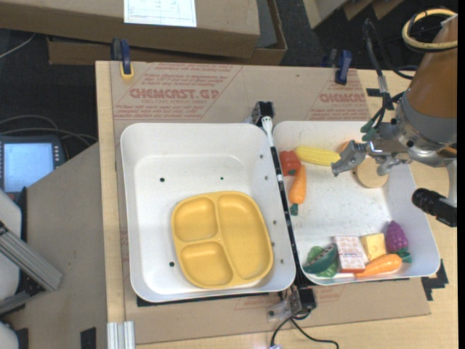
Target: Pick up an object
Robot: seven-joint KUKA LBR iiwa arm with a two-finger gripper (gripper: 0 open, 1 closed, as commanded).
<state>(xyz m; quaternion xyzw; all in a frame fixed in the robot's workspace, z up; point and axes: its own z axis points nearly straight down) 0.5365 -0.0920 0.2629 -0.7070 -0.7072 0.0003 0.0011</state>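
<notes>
Nearest the camera, along the near edge of the right bin [429, 264], lies a huddle of toy foods: a green leafy piece [320, 259] at the left, a small red-and-white packet [348, 251] beside it, a yellow cheese block [374, 245], purple grapes [395, 235] at the right, and a small orange carrot [380, 265] lying with its long axis left to right just at the near wall. In the left bin [145, 195] a yellow divided plate [220, 237] with three compartments sits toward the near right.

Farther back in the right bin, against its left wall, a larger carrot [297, 187] lies with its long axis near to far, its thin end pointing near. A red pepper [290, 161] touches its far end. Just right of the pepper a yellow corn cob [317, 155] lies left to right.

The gripper [350, 158] hangs over the far part of the right bin, just right of the corn's end, its grey fingers [341, 166] pointing left and down. Whether they stand wide or narrow I cannot tell; nothing is seen between them. A round tan piece [372, 176] lies right beside the fingers, partly under the wrist. The arm [436, 100] rises to the far right, its orange band above the grey wrist.
</notes>
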